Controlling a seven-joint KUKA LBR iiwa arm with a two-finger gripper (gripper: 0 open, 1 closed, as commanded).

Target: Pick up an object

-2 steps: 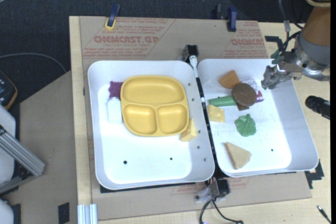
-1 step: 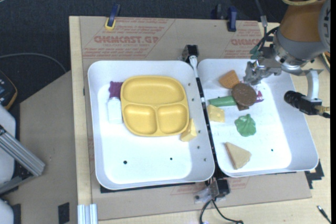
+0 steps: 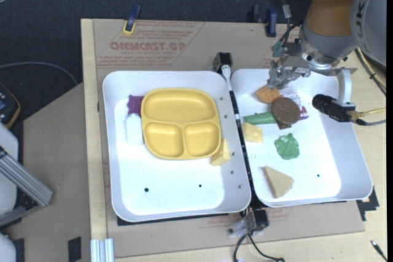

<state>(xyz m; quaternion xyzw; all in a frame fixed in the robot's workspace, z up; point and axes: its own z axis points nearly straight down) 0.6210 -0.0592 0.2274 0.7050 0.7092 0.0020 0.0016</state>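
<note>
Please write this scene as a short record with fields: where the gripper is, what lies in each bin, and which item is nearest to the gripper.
gripper position: gripper low over the far part of the right bin
nearest item: orange piece, just below the gripper
right bin contents: orange piece, brown round item, green stick, yellow chunk, green lump, tan wedge
left bin contents: yellow divided tray, white bottle, purple item
holding: cannot tell

Robot lab — clamped bench, cables
</note>
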